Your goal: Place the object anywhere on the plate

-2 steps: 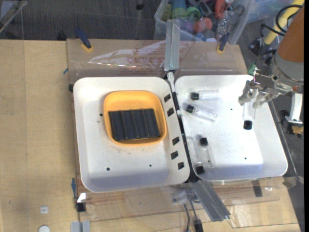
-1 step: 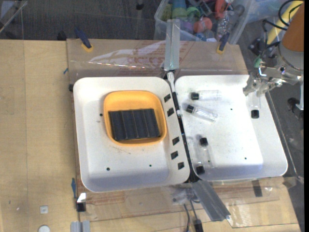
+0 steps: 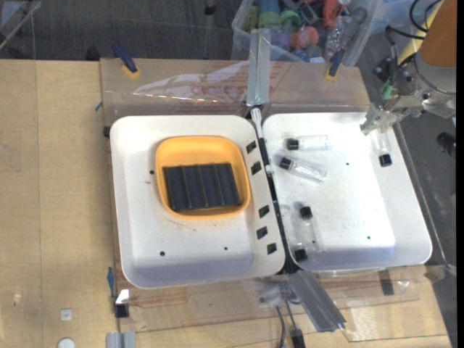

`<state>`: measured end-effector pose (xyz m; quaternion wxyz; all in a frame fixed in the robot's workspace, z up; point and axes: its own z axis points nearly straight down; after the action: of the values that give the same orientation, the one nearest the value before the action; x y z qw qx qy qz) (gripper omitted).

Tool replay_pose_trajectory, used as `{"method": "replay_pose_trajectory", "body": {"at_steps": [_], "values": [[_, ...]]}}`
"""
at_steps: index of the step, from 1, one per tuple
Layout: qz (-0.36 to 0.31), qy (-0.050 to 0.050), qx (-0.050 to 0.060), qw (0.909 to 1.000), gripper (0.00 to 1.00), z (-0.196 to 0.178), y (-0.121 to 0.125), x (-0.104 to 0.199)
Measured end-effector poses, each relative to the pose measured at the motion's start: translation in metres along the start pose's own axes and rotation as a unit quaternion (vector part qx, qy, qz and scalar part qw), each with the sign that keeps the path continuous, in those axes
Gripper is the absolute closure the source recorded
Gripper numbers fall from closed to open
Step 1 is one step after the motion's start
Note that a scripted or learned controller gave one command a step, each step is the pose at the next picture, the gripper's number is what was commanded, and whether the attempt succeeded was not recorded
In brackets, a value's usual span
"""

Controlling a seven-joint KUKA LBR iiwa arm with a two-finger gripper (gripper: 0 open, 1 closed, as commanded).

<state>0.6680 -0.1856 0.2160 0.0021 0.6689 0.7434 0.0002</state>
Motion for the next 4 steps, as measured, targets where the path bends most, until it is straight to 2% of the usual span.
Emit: {"method": "replay_pose_trajectory", "body": {"at_steps": [1,2,3,4], "values": [[-0.098,0.0,-0.001,0.9952,1.0,-0.028,0.001,0.008],[-0.126,0.0,-0.001,0.992,1.0,-0.051,0.001,0.005],[-0.258,-0.001,-0.002,0.9661,1.0,-0.081,-0.001,-0.013],[-0.421,-0.001,-0.003,0.9069,1.0,-0.127,-0.004,-0.038]]}}
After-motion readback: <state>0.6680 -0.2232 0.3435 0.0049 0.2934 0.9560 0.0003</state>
